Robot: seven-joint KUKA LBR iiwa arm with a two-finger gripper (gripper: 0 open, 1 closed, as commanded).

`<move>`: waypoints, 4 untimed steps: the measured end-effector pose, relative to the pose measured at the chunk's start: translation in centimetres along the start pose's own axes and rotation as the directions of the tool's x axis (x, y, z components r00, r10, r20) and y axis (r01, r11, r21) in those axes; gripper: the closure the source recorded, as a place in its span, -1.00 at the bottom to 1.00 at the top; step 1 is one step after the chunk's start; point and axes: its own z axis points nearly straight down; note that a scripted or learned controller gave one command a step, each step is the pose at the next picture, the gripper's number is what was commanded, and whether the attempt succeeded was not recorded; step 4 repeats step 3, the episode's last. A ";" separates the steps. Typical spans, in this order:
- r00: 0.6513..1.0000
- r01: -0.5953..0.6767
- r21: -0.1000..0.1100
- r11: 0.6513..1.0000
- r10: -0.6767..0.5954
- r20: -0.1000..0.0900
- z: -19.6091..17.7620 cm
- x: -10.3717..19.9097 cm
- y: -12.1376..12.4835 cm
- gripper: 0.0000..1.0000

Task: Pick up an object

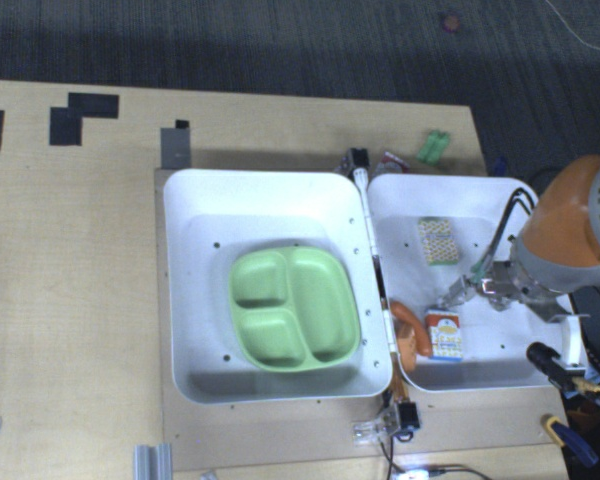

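Lay inside the right bin (480,193), against its front wall: a small orange-and-white carton (444,335), with an orange rounded object (410,332) touching it on the side toward the left bin (270,190). Hovered just behind that carton, near the right bin's middle: the gripper (467,288), state impossible to tell. Rested farther back: a patterned packet (438,240). Sat in the left bin: a green divided plate (293,307)

White bins (270,193): 2, side by side on table (70,298).
Green divided tray (293,307): 1, three compartments, in left bin.
Right bin: 3 items — patterned packet (438,240) 1, small carton (444,335) 1, orange-brown item (410,334) 1.
Green object (434,147) on table beyond bins: 1.
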 end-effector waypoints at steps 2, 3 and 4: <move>1.000 0.002 -0.006 1.000 -0.002 0.001 -1.2 0.0 0.2 -1.00; 1.000 0.003 0.001 1.000 -0.003 -0.001 0.1 -0.3 6.5 -1.00; 1.000 0.003 0.001 1.000 -0.003 -0.001 0.1 -0.3 6.5 -1.00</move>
